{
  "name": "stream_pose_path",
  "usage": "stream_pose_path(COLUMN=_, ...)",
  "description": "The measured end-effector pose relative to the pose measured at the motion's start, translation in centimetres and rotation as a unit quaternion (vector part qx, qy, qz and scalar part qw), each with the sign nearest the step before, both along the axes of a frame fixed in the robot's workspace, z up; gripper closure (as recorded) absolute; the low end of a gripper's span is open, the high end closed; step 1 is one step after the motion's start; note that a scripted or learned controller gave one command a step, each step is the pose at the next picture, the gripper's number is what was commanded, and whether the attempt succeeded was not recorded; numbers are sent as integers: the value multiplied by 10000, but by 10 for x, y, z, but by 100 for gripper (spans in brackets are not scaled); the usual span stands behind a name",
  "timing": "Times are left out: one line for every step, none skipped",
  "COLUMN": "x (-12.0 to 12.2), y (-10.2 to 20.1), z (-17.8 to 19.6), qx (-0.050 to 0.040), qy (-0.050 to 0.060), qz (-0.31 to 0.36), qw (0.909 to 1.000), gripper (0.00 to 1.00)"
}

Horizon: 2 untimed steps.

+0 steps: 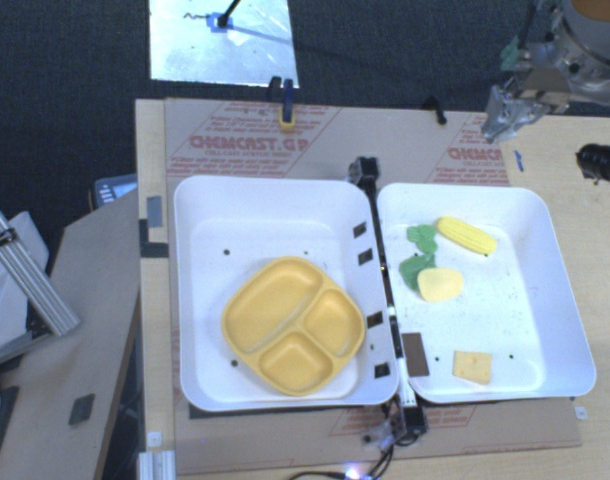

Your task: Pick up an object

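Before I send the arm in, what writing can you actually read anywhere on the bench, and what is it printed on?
"CHEMCAST GP" in red, on the brown sheet under the bins, behind the left bin.
More red print on the same sheet behind the right bin, and along the front edge: too blurred to read.
Smaller red lines under the "CHEMCAST GP" print: too small to read.
No readable text on the yellow tray, the food pieces or the hand.

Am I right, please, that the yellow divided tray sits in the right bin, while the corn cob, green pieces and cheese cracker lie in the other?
Not quite: the camera view shows the yellow divided tray in the left bin. The corn cob, green pieces and cheese cracker lie in the right bin.
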<state>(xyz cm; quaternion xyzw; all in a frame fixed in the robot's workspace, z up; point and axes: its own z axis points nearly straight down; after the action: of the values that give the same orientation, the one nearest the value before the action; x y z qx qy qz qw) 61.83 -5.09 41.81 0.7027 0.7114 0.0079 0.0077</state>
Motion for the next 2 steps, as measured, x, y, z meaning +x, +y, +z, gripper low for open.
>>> stream_pose_path(x=1, y=63, z=-195, qx=11, qy=180, qz=-14, qw=9998, gripper=100)
stream_pose_path(x=51, y=147, z=-236, qx=14, qy=99, qz=0, qw=10000, gripper=100)
